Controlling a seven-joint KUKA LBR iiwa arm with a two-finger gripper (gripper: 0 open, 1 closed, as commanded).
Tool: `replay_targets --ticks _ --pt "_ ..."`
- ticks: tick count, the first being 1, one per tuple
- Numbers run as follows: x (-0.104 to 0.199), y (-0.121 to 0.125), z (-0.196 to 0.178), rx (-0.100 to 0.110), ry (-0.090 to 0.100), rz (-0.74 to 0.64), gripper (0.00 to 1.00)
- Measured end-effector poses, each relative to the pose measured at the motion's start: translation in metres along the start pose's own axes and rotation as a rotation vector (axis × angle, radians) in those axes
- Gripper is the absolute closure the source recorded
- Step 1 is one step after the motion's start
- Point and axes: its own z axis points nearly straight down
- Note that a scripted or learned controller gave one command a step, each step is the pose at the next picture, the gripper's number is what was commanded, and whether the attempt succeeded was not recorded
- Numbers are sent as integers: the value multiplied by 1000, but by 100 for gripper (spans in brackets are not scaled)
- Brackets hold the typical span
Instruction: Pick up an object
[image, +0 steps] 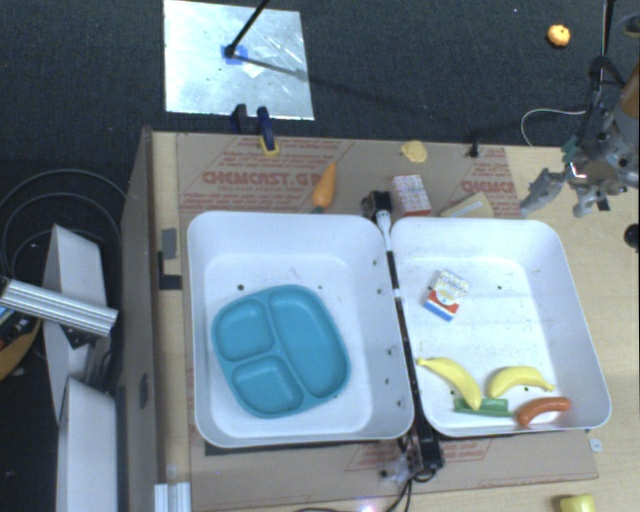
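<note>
Candidate objects all lie in the right bin (560, 300), lower right of frame. Small red, white and blue carton (445, 294) sits alone near the bin's centre. Along the near wall: one banana (450, 377), a second banana (519, 379), a green block (482, 405) between and just below them, and a sausage (541, 408) touching the bin's lower right corner.

Left bin (210, 250) holds a blue divided tray (280, 349).

Pincer (570, 188) is at the upper right of frame, over the counter (250, 175) beyond the right bin's far corner, well apart from every object. Its fingers look spread apart with nothing between them.

Judgement: approach step, no grasp begun. Next move calls for travelling in over the right bin and descending on one target. The carton looks the easiest, as it stands clear of neighbours; the bananas and sausage crowd the wall.
</note>
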Motion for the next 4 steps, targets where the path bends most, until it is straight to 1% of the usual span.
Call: replay_targets --ticks 1,2,3,4 --pt "28 19 75 5 2 -4 0" --pt "81 19 97 2 2 -6 0" --pt "102 -1 142 5 2 -3 0" --pt "102 -24 195 6 1 2 0"
